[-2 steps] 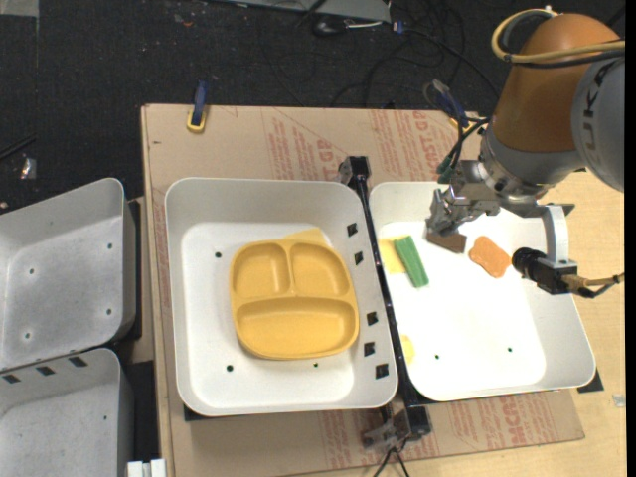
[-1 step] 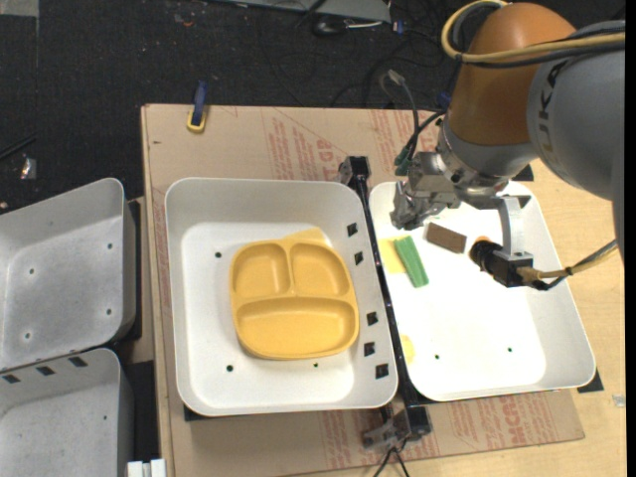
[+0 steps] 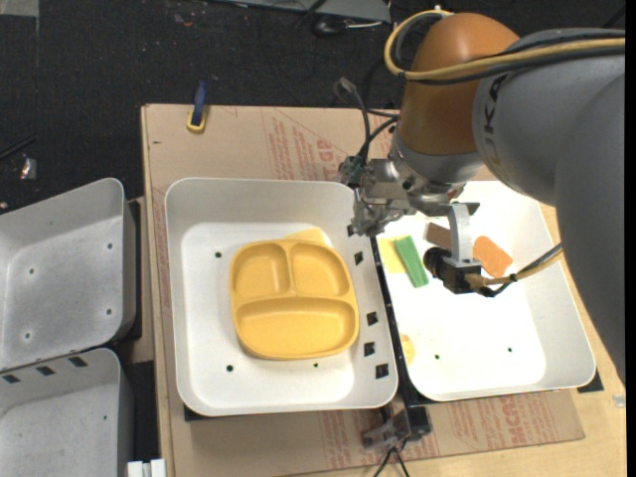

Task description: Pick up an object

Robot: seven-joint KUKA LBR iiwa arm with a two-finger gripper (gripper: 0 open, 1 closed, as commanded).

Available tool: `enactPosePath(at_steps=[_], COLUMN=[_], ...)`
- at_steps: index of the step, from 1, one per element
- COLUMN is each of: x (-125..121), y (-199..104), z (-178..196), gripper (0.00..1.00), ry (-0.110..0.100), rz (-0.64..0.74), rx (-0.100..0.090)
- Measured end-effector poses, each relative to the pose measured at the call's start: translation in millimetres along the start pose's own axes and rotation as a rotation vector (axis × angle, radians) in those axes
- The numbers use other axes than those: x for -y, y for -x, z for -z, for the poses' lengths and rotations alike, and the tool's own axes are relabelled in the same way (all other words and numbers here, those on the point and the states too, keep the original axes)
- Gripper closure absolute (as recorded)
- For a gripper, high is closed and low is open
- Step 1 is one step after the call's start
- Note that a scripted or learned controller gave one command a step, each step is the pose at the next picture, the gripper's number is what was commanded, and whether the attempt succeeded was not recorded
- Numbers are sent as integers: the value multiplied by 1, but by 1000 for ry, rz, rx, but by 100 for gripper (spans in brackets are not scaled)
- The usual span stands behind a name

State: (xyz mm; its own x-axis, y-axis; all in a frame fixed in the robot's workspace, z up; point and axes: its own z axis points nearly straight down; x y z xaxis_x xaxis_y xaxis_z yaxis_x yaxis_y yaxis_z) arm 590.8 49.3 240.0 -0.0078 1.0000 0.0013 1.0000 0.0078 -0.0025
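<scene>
Right, working from the near edge back. Left bin (image 3: 189,366) holds one big yellow divided tray (image 3: 294,301), lying flat, mid-bin. Right bin (image 3: 497,366) is bare at the near end, apart from a small yellow bit (image 3: 406,347) tucked against its left wall. Further in there's a green block (image 3: 410,260) near that same wall. An orange piece (image 3: 492,255) sits to its right and a brown piece (image 3: 440,235) just behind, partly hidden by the wrist hardware.

The gripper (image 3: 373,207) hangs over the divide between the two bins, towards the far end. Whether it's spread or closed up I can't tell from this angle, too much clutter and shadow. Nothing visibly in it.

My pick for the target is the green block, as it's the closest obj. to the tool. It lies just to the near side of the gripper and slightly right, inside the right bin. Its long axis runs roughly near-to-far with a slight slant, so I'd guess the grip wants to close across the short width. The bin wall on its left is prob. the awkward bit.

Far back, a blue-handled tool (image 3: 199,107) lies on the bench, well apart.
</scene>
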Motion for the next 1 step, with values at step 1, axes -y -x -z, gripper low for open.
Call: enactPosePath(at_steps=[1], x=[-1], y=[-44], z=[-9], gripper=[100], ry=[1], rz=[-1], rx=[0])
